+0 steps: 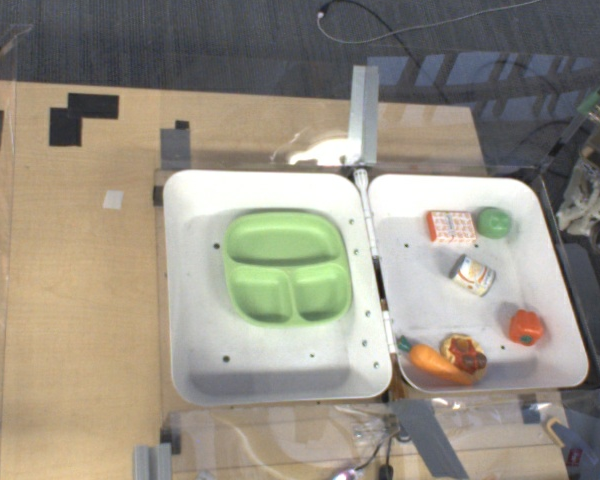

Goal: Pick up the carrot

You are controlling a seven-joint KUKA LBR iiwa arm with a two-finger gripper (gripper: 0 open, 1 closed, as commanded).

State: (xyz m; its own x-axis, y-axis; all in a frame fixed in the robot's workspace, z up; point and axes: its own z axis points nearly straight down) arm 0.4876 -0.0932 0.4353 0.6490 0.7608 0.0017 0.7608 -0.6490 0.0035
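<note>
From the camera view above the bench, the two shallow white bins lie side by side. The left white bin [195,298] bears a light green plastic tray with three compartments [285,268], set near its middle, and nothing lies in the tray.

The right white bin [420,288] bears all the small things. The orange toy carrot with a green stub at its end [438,365] lies flat in the near left corner of this bin, close against the near wall, with its green end pointing toward the divider between the bins. A round yellow and red toy food piece [464,352] lies just behind its thick end and seems to touch it; what that piece is, I cannot tell. A red toy pepper with a green top [525,328] sits well apart to the right. A small silver tin on its side [473,276] lies near the middle of the bin. A red and white patterned box [451,227] and a green ball [494,222] sit just beside each other toward the far wall.

Whether the claw is released or clenched, I cannot tell from this view; nothing here grasps the carrot. As I judge it, the task is not yet begun in any way that shows: the carrot rests on the bin floor, unlifted. The approach, the grasp and the lift all remain. The corner spot and the touching neighbour may make the grasp awkward.
</note>
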